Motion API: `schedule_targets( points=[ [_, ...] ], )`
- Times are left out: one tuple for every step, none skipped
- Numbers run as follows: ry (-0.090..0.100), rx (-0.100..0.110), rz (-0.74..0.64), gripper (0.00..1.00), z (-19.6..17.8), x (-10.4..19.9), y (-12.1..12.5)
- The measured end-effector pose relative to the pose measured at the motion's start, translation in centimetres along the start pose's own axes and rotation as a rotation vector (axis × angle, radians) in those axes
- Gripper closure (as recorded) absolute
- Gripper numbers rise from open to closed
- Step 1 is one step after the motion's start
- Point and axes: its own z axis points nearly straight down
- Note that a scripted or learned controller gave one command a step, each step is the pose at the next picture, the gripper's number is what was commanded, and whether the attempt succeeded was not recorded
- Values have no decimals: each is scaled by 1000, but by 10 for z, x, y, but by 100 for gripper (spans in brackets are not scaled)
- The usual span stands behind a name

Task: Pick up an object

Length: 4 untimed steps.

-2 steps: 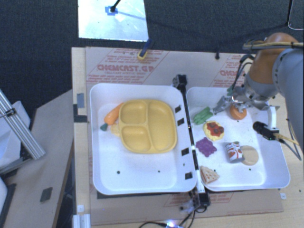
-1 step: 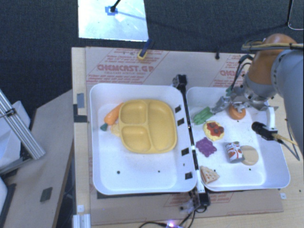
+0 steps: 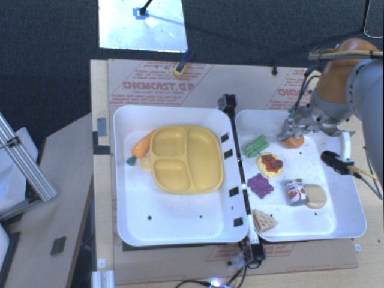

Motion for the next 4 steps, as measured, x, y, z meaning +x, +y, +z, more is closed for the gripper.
schedule_targets(
  points=[
    [6, 4, 2, 100, -44, 0, 4],
    [5, 1, 0, 100, -101, 10, 4],
    [6, 5, 1, 100, -127, 10, 5],
    [9, 8, -3, 100, -133, 71, -8]
  ],
)
